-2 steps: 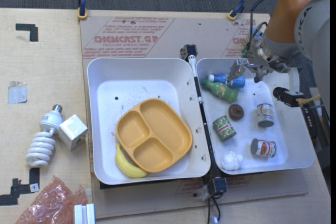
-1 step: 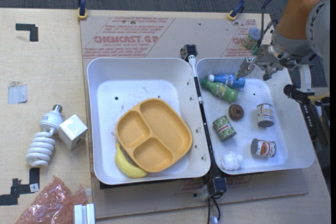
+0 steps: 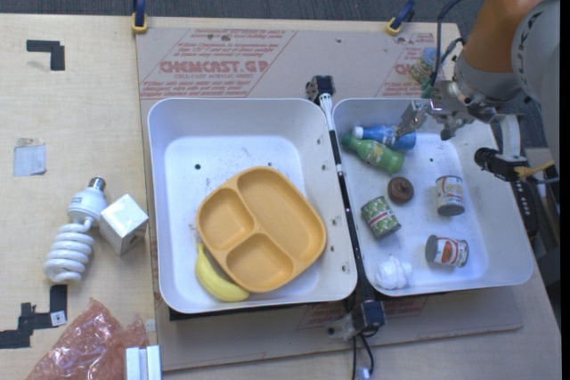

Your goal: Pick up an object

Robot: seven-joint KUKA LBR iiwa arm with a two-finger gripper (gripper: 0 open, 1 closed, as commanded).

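The gripper (image 3: 426, 113) hung over the far side of the right bin (image 3: 499, 276), right by the blue bottle (image 3: 385, 135) and green bottle (image 3: 378, 155). Its fingers looked open with nothing between them. Nothing was picked up yet, so the grabbing and lifting were left.

On the bench left of the bins lies a white spiral light bulb (image 3: 71, 238), touching a small white cube (image 3: 124, 222) beside it. Below them, at the lower edge, sits a crumpled reddish mesh bag (image 3: 93, 343) with a white block (image 3: 143, 362) just beside it. A grey square patch (image 3: 29, 159) and black tape marks (image 3: 47, 52) sit farther up the bench. Two blue clamps (image 3: 140, 10) hold the printed board (image 3: 223, 58) under the bins
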